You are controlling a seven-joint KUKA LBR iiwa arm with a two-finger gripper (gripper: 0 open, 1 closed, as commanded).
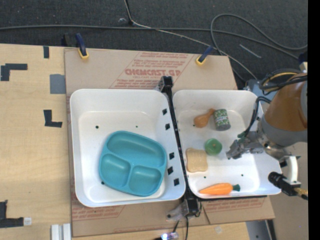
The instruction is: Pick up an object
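My bench is pale wood marked with dark tape pieces (50, 118). On it lies a flat brown cardboard sheet with red print (150, 71), held at its far edge by two yellow-tipped blue clamps (81, 48). On the cardboard sit two shallow white plastic bins side by side, the left bin (82, 134) touching the right bin (250, 179) along a black-clipped seam.

Cardboard sheet (150, 69) reads "CHEMCAST GP"

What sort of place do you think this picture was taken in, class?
Probably a robot test bench in a lab. A grey and orange robot arm reaches over two white bins, which sit on clamped cardboard and hold toy food such as a carrot.
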